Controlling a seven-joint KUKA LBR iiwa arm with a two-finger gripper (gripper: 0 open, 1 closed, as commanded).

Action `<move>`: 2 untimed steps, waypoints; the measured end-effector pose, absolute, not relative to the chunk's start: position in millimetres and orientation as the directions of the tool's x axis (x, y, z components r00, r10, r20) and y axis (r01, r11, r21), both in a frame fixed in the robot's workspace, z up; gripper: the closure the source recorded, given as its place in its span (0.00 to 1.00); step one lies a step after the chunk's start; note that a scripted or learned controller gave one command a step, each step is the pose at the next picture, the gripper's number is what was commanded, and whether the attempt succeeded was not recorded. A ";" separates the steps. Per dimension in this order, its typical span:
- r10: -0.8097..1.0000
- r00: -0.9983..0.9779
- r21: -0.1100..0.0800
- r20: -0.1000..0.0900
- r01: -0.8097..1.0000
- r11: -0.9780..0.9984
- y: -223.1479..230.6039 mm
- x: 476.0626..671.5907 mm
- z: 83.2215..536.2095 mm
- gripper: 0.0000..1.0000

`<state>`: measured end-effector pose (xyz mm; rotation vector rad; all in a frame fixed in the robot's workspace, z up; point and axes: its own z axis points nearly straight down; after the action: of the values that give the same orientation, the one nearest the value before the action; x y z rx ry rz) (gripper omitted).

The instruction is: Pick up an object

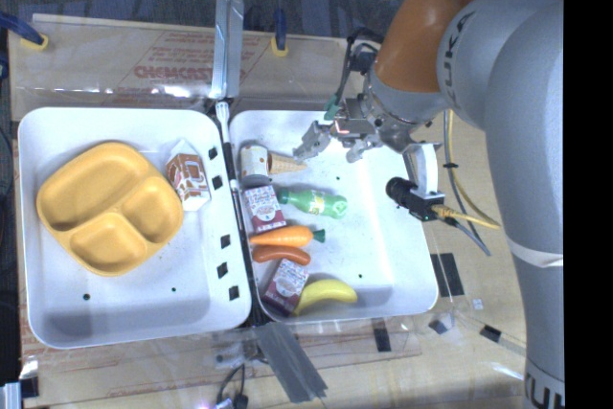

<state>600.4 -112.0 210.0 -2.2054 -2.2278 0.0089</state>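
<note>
Gripper (333, 143) over right bin (407, 287), fingers spread wide and empty, just beside ice-cream cone (284, 164).

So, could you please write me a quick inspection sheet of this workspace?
Surface: left bin and right bin side by side on the bench.
Job's things: right bin holds green bottle, carrot, banana, cone, two packets.
Clutter: yellow divided tray and small carton in left bin.
Grippers: end effector above right bin's far edge, holding nothing.
Cables: yellow and black leads along the arm.
Surroundings: nothing seen.
</note>
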 end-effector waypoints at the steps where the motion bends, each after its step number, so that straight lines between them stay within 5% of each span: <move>1: 1.000 -0.006 -0.006 0.000 1.000 0.006 -145.3 588.2 88.2 0.00; 2: 0.994 -0.109 -0.006 0.002 0.994 0.109 -159.4 539.2 88.2 0.00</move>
<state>539.2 -159.4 88.2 -2.0928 -2.3354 0.0047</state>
